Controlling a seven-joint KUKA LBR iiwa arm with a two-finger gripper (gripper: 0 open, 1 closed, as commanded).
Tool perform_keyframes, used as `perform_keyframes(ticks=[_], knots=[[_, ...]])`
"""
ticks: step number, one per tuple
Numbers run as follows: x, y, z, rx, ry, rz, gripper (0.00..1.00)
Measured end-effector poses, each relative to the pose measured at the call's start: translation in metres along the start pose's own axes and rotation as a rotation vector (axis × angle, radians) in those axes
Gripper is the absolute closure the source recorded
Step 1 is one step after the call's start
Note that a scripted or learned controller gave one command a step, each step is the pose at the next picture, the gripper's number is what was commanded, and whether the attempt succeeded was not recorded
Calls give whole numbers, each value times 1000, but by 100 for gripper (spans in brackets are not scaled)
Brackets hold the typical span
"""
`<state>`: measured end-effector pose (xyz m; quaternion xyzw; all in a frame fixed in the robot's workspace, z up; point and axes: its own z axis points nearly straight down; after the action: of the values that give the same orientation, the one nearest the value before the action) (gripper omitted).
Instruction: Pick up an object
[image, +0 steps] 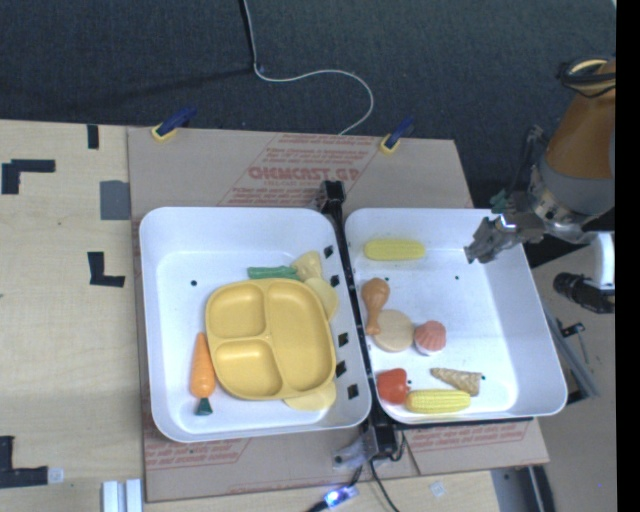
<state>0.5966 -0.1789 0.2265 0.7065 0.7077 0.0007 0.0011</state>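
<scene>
My gripper (484, 244) hangs over the far right corner of the right bin (500, 300), with nothing visible between its fingers. Toy food lies in that bin: a yellow corn cob (394, 249) at the back, a brown drumstick (374, 297), a beige round piece (393, 330), a pink shell-like piece (430, 337), a red pepper (392, 384), a second corn cob (438, 402) and a tan cone (457, 378) at the front. All of them lie left of and nearer than the gripper.
The left bin (170, 260) holds a yellow divided plate (270, 336), an orange carrot (202, 368) to its left, a green piece (272, 271) and pale yellow pieces behind it. A white cable (320, 75) runs across the dark floor behind the bench.
</scene>
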Motion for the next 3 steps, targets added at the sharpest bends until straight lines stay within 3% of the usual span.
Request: perform_keyframes(ticks=[3], knots=[[166,57,-5,2,2,-5,100]])
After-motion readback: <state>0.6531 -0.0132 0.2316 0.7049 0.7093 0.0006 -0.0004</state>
